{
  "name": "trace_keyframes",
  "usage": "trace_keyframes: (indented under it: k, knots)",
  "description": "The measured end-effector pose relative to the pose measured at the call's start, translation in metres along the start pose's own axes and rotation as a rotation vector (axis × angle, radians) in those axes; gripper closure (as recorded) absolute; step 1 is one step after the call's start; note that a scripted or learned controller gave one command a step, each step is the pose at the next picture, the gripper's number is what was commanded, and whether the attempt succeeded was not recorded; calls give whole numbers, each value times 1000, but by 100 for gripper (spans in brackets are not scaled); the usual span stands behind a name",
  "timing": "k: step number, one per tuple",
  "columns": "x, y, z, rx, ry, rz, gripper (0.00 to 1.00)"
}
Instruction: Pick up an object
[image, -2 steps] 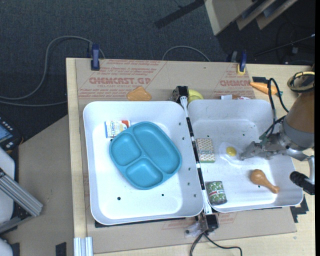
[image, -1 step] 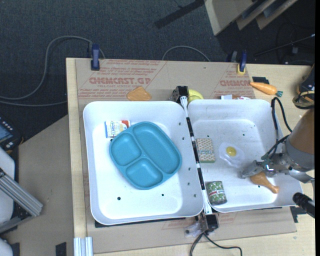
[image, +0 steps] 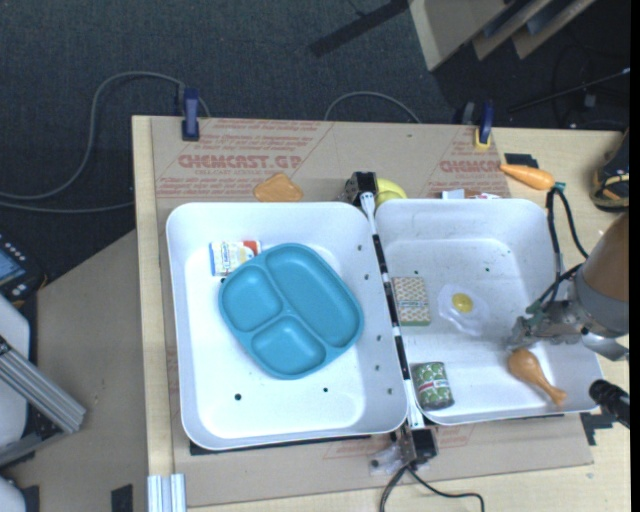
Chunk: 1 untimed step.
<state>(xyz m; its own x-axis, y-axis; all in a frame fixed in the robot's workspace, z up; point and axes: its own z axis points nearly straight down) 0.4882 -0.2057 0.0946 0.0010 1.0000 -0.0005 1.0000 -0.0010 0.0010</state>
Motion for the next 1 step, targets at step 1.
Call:
trace_keyframes:
  k: [1]
  knots:
    - [91,-10,-37,3,3,-5,100]
